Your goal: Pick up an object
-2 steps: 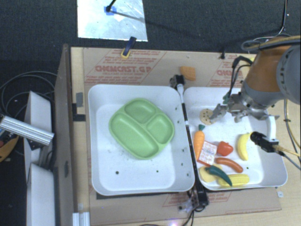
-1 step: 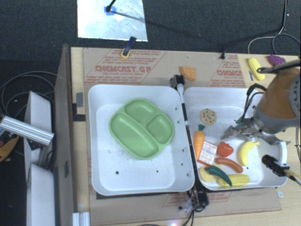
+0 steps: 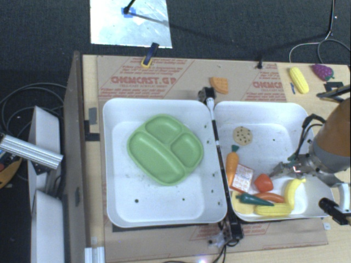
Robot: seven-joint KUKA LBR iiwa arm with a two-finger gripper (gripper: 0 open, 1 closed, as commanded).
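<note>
The right bin [image 3: 263, 114] holds several toy foods. A cookie [image 3: 242, 135] lies near its middle, with a carrot [image 3: 232, 166] and a red-and-white packet [image 3: 243, 178] below it. A red tomato-like piece [image 3: 263, 182], a yellow banana [image 3: 292, 192], a green chili [image 3: 253, 200], an orange piece [image 3: 272, 197] and a yellow piece [image 3: 271, 209] crowd the front. My gripper [image 3: 283, 170] reaches in from the right, low over the bin, just right of the red piece and above the banana. Nothing visibly sits in it.
The left bin [image 3: 118, 201] carries a green divided plate [image 3: 165, 149]. On the cardboard behind the bins lie an orange piece [image 3: 219, 85], a yellow corn cob [image 3: 299, 80] and purple grapes [image 3: 322, 70]. The arm's orange band [image 3: 335, 136] covers the right bin's right wall.
</note>
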